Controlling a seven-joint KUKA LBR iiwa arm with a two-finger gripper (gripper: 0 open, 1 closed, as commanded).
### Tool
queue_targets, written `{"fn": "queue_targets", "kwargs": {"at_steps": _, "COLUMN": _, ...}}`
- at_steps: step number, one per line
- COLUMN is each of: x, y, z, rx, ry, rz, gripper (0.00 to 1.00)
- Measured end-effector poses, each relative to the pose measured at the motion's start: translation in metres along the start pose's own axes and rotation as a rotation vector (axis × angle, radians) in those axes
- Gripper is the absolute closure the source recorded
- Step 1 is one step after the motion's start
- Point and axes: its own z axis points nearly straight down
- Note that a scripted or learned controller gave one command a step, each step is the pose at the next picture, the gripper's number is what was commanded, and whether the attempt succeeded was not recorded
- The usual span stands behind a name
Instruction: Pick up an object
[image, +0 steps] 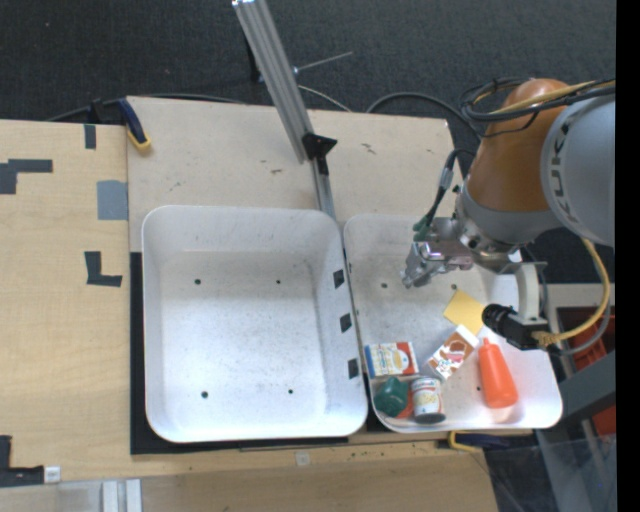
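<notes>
Now the claw (418, 272), fingers together and holding nothing, could miss the toys at five o'clock.

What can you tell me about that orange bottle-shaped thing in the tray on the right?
The orange bottle lies on its side near the right end of the right bin, roughly lengthwise up and down the picture. It looks like smooth plastic, bright orange all over, narrower at its upper end and wider at the lower. It rests on the white bin floor. A small red and white packet lies just to its left and a yellow card sits above that. The claw is apart from it, nearer the bin's middle.
</notes>
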Motion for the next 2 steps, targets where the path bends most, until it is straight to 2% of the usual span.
{"fn": "queue_targets", "kwargs": {"at_steps": 1, "x": 0.051, "y": -0.007, "z": 0.011, "rx": 0.002, "ry": 0.0, "rz": 0.0, "gripper": 1.0}}
{"fn": "queue_targets", "kwargs": {"at_steps": 2, "x": 0.107, "y": -0.013, "z": -0.002, "rx": -0.001, "ry": 0.001, "rz": -0.003, "gripper": 1.0}}
